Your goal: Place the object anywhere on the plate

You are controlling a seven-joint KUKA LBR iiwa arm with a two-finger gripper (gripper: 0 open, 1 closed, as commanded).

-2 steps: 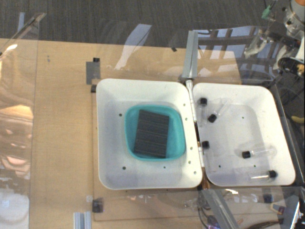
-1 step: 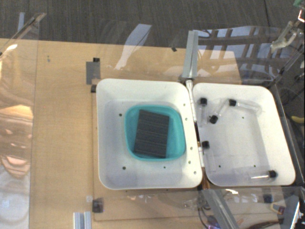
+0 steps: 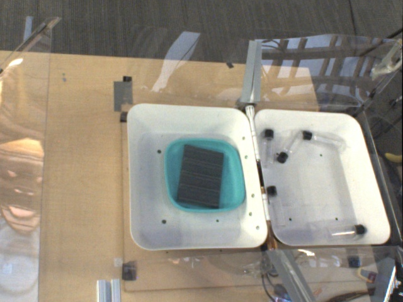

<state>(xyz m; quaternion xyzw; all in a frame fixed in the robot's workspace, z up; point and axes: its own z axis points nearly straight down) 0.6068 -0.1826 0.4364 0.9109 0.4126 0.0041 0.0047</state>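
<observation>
Near edge: wooden bench (image 3: 75, 231), with a small black stop (image 3: 128, 270) just off the left bin's near corner. It is probably there to keep the bin from sliding.

Left bin (image 3: 145, 225): a teal plate (image 3: 234, 190) sits roughly in the middle. A dark ribbed block (image 3: 201, 176) lies flat on it, long side running near to far and slightly turned. The block is wholly inside the plate's rim and touches nothing else. Judged from how it lies, the task's goal looks met: the block rests on the plate under its own weight.

Whether the gripper is released or clenched: cannot tell.

Right bin (image 3: 371, 187): it touches the left bin along a shared edge. Several small black pieces (image 3: 271, 190) are scattered inside, some joined to clear rods (image 3: 343, 233) that are hard to make out against the white. All of it is well apart from the plate, so none of it crowds the block.

Farther back: a black bracket (image 3: 124, 93) at the left bin's far corner and an upright metal post (image 3: 252, 74) at the seam between the bins. A clear frame (image 3: 327, 68) stands behind the right bin. An approach from the right would have to pass it and the post.

Beyond that is dark carpet (image 3: 157, 5).
</observation>
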